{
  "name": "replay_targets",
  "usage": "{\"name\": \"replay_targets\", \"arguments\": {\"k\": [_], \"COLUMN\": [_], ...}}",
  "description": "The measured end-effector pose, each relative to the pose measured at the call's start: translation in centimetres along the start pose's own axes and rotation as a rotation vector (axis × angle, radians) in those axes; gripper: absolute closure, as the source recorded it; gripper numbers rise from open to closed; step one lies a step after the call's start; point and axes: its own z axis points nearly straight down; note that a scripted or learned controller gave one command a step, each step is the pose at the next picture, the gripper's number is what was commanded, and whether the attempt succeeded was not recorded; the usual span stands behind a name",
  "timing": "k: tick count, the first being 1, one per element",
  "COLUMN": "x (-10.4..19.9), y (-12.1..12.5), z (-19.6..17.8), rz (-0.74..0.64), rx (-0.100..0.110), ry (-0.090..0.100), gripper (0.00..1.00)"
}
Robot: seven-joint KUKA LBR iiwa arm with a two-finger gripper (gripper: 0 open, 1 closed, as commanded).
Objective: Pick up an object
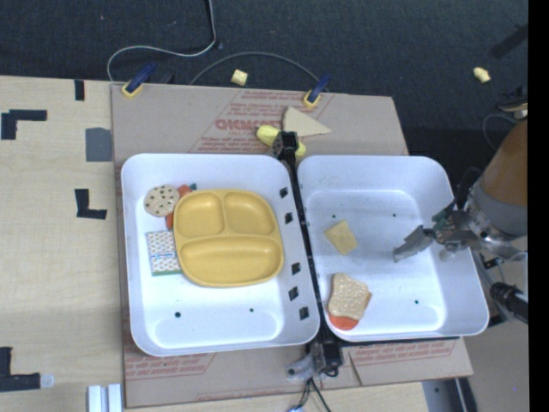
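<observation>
Dark carpet floor (360,24) — pale wood bench (51,256), cardboard sheet (360,123).

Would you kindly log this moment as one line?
gripper: over right white bin, holding nothing | yellow cheese wedge: unpicked

Red printed lettering runs across the cardboard sheet (360,118) under the two bins, visible along its far edge. The print sits upside down to the camera and is partly covered; a word resembling "CHICAGO" may be there, but it cannot be read with confidence. Further red print shows at the near edge, too small to make out. No other legible text, numbers or labels.
</observation>
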Motion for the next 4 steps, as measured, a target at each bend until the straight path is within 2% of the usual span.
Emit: {"name": "replay_targets", "arguments": {"k": [1,2,3,4], "x": [7.6,9.4,8.8,8.8], "y": [-1.2,4.0,7.7,7.6], "z": [8.3,10.6,10.2,9.2], "rz": [-0.006,-0.003,-0.002,-0.001], "rx": [0.009,-0.002,-0.004,-0.002], "ry": [0.007,-0.001,0.000,0.000], "gripper": [0.00,0.00,0.00,1.00]}}
